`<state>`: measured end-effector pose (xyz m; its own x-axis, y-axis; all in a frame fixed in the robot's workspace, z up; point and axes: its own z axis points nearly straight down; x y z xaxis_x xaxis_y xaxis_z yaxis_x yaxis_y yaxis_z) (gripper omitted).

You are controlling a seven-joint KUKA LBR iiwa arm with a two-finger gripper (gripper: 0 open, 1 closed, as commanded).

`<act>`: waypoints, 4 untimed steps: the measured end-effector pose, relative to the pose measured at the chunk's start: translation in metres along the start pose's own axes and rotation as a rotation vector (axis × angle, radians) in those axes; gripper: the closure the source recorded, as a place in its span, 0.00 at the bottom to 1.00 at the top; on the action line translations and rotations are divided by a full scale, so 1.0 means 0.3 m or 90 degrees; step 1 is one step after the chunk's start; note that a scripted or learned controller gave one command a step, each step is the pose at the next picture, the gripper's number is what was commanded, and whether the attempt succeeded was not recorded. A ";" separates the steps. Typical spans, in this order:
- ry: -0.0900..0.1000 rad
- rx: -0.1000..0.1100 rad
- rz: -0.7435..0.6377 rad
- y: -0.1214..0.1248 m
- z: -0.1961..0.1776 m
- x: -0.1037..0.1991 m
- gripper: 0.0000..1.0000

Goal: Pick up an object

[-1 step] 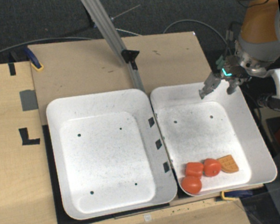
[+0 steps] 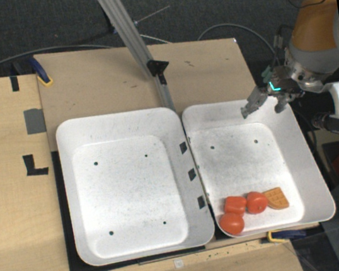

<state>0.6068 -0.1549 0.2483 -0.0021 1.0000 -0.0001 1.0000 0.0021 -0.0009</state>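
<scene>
Camera view, biggest item first:

1. Light wooden bench top (image 2: 12, 188) carries both bins, extending well left of the gripper.
2. Shallow white plastic bin on the left (image 2: 117, 124): well left of and below the gripper.
3. Shallow white plastic bin on the right (image 2: 286, 145): its upper right corner lies directly under the gripper.
4. Grey KUKA arm with orange band (image 2: 315, 25) enters from the right, just above-right of the gripper.
5. Two-finger gripper (image 2: 266, 102) hovers at the right bin's far rim, fingers spread apart, nothing between them.
6. Three round red-orange tomato-like objects (image 2: 240, 211) cluster touching each other at the right bin's near edge, well below the gripper.
7. Flat tan-orange cracker-shaped piece (image 2: 276, 198) sits just right of that cluster, touching it, also well below the gripper.
</scene>
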 end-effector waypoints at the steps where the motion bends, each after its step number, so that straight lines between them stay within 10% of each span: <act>1: 0.000 0.004 0.001 -0.035 0.168 0.008 0.00; 3: 0.000 0.003 0.000 -0.073 0.535 -0.003 0.00; 4: 0.001 0.001 0.000 -0.069 0.492 0.000 1.00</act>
<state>0.5859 -0.1551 0.1008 -0.0021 1.0000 0.0008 1.0000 0.0021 -0.0027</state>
